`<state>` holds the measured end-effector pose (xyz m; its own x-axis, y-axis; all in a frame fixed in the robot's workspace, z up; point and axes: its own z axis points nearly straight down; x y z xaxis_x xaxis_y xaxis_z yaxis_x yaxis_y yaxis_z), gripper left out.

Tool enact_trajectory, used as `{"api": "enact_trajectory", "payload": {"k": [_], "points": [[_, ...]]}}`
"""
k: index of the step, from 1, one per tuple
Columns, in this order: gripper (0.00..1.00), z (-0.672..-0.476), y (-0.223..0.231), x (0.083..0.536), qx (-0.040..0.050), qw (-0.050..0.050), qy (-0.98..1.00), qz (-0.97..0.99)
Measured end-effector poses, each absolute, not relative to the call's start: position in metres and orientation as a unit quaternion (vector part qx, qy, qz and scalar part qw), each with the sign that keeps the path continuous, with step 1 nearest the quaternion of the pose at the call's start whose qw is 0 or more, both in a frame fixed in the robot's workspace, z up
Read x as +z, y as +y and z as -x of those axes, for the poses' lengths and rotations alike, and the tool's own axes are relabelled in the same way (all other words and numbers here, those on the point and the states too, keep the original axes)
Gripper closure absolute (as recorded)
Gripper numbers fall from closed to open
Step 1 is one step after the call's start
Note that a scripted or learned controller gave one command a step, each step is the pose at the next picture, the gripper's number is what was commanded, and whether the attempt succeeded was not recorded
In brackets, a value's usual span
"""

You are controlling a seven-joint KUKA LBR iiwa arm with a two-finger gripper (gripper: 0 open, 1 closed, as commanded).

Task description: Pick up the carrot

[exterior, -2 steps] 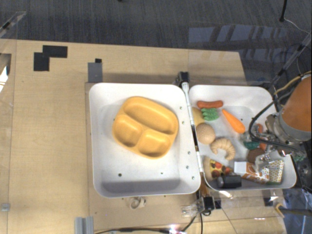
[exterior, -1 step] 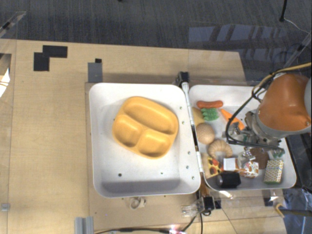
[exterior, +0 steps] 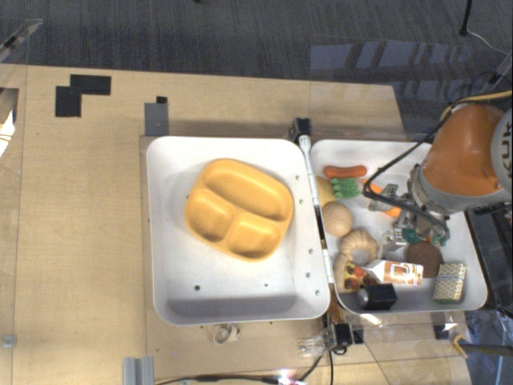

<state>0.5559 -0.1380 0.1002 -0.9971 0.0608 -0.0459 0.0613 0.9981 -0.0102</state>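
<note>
The carrot (exterior: pixel 345 171), a slim orange-red piece, lies crosswise at the back left of the right bin (exterior: pixel 478 293). A green leafy piece (exterior: pixel 346 188) lies just in front of it; whether the two are joined is unclear. My gripper (exterior: pixel 403 224) hangs low over the middle of the same bin, to the right of the carrot and a little nearer the front. The grey wrist and orange band (exterior: pixel 465 155) cover most of it. A small orange bit (exterior: pixel 390 212) shows at the gripper's left edge; I cannot make out what it is.
Around the gripper lie two beige round items (exterior: pixel 337 215) (exterior: pixel 358 245), a brown ball (exterior: pixel 423 257), a small bottle (exterior: pixel 393 273), a black block (exterior: pixel 377 297) and a yellowish sponge (exterior: pixel 449 281). A yellow moulded tray (exterior: pixel 239 207) sits in the left bin (exterior: pixel 172 287).
</note>
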Motion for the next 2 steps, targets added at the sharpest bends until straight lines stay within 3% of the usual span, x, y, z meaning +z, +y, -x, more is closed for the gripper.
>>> {"api": "enact_trajectory", "payload": {"k": [1,2], "points": [[0.00,-0.615,-0.178,0.099,-0.0022,0.018,0.999,-0.048],[0.00,-0.591,-0.155,0.099,-0.0016,0.017,0.989,-0.148]]}}
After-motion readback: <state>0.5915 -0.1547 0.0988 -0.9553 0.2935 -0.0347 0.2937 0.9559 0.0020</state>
